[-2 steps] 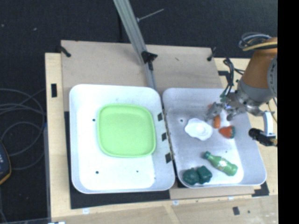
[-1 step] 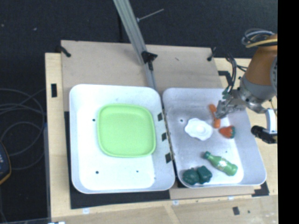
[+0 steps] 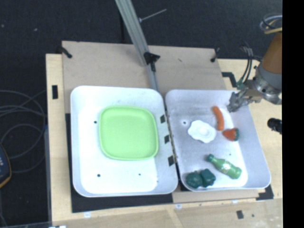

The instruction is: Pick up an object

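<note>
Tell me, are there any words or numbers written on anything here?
None that can be read.
green bottle: it has a pale patch like a label, too blurred to read.
green plate: plain, no writing.
white bins: plain, no writing.

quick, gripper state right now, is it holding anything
Gripper: over the right bin's upper right edge, near the sausage; nothing seen between its fingers, and open or shut cannot be told.
</note>
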### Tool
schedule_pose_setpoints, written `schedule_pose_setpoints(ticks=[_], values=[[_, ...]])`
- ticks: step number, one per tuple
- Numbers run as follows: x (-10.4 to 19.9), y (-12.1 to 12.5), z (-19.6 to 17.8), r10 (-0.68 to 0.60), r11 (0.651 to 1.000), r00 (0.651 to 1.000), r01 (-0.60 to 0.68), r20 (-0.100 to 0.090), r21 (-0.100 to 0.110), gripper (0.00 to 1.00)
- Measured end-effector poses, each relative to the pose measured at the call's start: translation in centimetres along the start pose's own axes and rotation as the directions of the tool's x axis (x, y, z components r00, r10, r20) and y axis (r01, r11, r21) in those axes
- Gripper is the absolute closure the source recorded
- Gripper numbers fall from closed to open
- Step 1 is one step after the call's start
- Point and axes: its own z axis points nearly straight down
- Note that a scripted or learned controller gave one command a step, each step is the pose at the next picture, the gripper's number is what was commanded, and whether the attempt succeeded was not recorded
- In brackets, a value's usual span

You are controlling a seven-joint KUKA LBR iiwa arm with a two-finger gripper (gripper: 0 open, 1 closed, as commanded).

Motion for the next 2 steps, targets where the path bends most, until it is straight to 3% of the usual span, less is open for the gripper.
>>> schedule_pose_setpoints(ticks=[1,2], values=[[-0.1,0.1,-2.8,0.0,1.0,1.0,0.0,-0.001,0.003,1.0],[4.5,0.1,-3.5,-0.003,1.0,1.0,0.003,-0.002,0.005,1.0]])
